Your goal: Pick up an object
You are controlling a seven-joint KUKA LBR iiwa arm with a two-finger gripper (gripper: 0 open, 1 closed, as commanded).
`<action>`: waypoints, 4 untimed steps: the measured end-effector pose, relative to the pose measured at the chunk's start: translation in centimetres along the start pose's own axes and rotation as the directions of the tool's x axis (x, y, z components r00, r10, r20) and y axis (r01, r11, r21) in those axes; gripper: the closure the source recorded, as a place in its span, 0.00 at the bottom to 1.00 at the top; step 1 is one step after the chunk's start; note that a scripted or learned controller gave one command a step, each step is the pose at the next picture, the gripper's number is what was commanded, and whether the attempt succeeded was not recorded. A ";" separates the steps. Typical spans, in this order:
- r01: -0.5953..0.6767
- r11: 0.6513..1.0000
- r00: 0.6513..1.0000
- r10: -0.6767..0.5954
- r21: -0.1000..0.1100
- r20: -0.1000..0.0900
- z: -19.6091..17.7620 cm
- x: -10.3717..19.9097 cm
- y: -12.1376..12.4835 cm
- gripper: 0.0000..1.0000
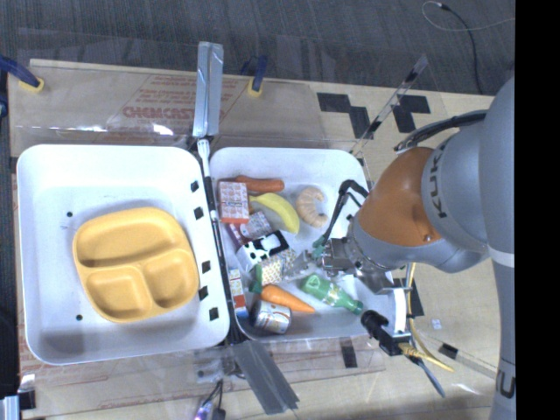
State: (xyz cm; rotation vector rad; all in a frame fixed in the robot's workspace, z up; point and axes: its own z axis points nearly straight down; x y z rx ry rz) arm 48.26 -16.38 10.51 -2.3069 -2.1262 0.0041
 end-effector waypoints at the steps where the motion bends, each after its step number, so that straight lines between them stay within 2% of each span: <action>1: -0.106 0.994 0.994 0.106 -0.002 0.000 -0.5 1.1 2.7 0.00; 2: 0.075 0.997 0.997 -0.075 -0.002 0.001 1.3 0.3 11.6 0.00; 3: 0.081 0.997 0.997 -0.081 0.000 0.000 0.3 0.4 11.7 1.00; 4: 0.166 0.986 0.986 -0.166 -0.003 0.001 -11.5 6.0 8.9 1.00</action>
